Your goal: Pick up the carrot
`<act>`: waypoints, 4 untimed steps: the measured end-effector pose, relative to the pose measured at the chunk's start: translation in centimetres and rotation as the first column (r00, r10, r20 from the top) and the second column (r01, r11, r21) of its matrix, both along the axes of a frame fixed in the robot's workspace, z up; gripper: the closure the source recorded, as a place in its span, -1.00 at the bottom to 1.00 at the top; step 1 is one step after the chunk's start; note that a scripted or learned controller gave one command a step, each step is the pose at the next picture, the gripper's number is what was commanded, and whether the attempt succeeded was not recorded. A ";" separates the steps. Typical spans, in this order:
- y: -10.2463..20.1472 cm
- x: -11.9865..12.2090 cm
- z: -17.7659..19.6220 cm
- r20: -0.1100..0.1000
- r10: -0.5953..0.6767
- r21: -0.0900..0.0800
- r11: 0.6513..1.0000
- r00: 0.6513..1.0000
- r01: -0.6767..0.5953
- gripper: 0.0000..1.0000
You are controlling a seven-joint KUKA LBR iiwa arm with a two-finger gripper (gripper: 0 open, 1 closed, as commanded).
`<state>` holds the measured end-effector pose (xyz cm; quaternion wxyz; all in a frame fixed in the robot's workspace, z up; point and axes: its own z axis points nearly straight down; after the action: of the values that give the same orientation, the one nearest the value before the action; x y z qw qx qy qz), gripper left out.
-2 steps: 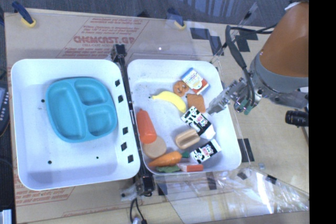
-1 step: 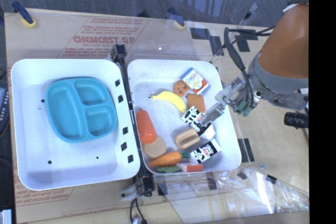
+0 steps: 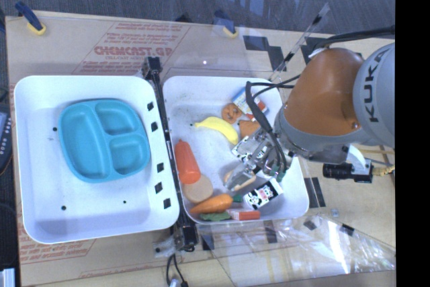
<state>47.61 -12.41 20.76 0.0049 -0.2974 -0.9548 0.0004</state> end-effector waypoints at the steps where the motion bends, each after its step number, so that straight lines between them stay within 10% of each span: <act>1: 2.4 -0.2 -8.9 -0.004 0.026 0.000 1.000 1.000 -0.026 -1.00; 2: 2.4 0.1 -7.6 0.002 0.034 -0.002 0.999 0.999 -0.034 1.00; 3: 2.4 0.3 -6.6 0.002 0.043 -0.002 0.999 0.999 -0.043 1.00; 4: 1.1 0.3 -3.9 0.009 -0.365 -0.003 0.931 0.931 0.365 1.00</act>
<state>47.93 -11.29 16.88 0.0002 -0.4697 -0.8828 0.0005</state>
